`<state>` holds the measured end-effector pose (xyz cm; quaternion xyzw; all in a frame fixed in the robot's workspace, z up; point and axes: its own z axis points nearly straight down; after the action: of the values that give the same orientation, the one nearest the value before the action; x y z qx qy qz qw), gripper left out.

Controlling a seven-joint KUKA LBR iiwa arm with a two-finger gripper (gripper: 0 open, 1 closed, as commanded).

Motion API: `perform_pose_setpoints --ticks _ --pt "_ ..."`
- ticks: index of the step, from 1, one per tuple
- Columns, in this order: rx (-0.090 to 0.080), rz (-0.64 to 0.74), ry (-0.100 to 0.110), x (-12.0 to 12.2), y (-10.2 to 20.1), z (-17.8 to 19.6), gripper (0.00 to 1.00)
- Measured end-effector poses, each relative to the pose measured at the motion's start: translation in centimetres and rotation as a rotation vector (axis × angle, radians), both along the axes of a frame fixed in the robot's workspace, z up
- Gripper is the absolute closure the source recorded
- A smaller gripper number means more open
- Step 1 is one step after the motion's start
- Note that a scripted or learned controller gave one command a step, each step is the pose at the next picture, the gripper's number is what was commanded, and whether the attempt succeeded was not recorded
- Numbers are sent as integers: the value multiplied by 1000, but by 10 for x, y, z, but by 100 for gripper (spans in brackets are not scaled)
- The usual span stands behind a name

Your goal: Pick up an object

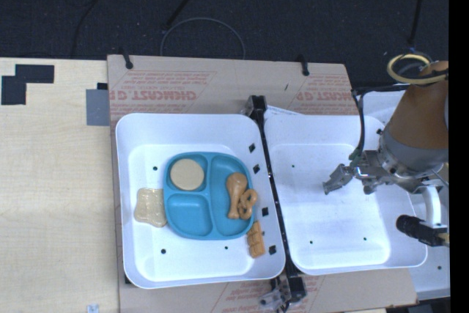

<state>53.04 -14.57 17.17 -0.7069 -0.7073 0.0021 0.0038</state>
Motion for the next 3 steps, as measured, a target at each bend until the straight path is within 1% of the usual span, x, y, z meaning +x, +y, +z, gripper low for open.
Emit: perform_pose_setpoints --ticks 1,2,3 --pt "0 -2 -1 6 7 -48 0" --pt "-2 -3 -5 5 8 -86 0" --pt "-1 -7 -6 6 7 -74 100"
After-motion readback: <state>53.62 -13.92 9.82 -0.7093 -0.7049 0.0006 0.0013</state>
